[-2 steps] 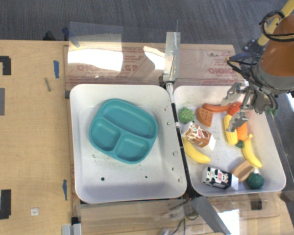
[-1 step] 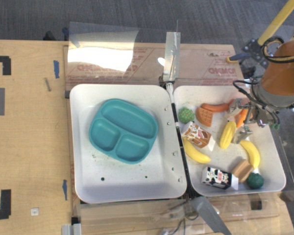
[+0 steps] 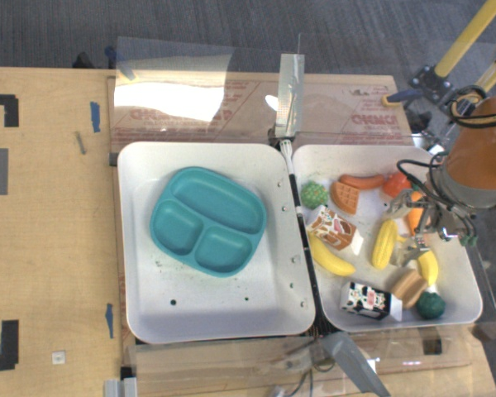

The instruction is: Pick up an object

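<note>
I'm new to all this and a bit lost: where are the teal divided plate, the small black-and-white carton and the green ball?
teal divided plate (image 3: 208,219): camera view, on its central ridge.
black-and-white carton (image 3: 365,299): camera view, on its top face.
green ball (image 3: 314,193): camera view, on its middle.

One fixed camera looks down at a slant from above the desk (image 3: 41,222), far enough to take in both bins (image 3: 140,304) side by side. The arm (image 3: 479,151) enters from the right edge.

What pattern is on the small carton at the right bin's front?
Black-and-white cow patches on the carton, seen in the camera view.
</note>
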Motion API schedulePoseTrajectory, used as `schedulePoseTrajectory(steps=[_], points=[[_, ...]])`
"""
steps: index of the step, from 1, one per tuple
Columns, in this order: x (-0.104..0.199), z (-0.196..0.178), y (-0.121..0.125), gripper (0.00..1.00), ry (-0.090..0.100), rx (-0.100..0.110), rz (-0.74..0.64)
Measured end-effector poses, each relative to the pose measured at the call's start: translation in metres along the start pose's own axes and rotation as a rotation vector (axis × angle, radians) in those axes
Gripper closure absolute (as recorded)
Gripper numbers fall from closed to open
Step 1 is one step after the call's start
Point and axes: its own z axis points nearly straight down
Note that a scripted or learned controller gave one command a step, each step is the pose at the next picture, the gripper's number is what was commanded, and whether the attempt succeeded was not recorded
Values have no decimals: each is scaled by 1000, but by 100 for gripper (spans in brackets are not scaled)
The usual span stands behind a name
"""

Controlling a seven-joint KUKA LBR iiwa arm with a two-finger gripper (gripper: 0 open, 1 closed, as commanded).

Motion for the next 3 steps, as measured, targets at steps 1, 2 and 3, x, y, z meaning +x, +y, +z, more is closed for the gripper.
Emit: schedulePoseTrajectory(steps=[1,2,3], points=[[-5,-14,0,100,-14,3,0],[-4,-13,1,0,-12,2,0],[-7,-25,1,100,-21,4,0]])
